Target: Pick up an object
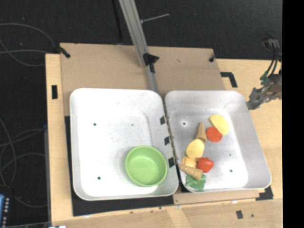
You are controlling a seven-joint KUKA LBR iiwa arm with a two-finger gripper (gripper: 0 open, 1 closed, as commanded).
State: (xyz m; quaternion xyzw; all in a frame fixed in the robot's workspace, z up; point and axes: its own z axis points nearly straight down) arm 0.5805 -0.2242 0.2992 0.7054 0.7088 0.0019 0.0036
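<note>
No readable writing or labels anywhere on this setup, so straight to the count: two shallow white bins sit side by side on the light wooden tabletop (54, 127), the left bin (95, 113) and the right bin (237, 113). In the left bin, one round green plastic bowl (146, 166) sits upright near the tabletop's front edge, close to the divide between the bins. Over in the right bin there's a cluster of toy food: two yellow rounded pieces, one toward the middle (219, 124) and one lower down (195, 148); two red tomato-like pieces, one (213, 135) touching the upper yellow piece and one (205, 164) nearer the front; two tan cones, the first cone (201, 131) lying with its long axis running front to back and its tip toward the tabletop's back edge, the second cone (191, 171) lying at a slant near the bin's front left corner; and one small green piece (196, 184) right at the front wall. The end effector (260, 97) hangs by the tabletop's right edge, just outside the right bin's back corner, and I cannot tell how its fingers stand.
</note>
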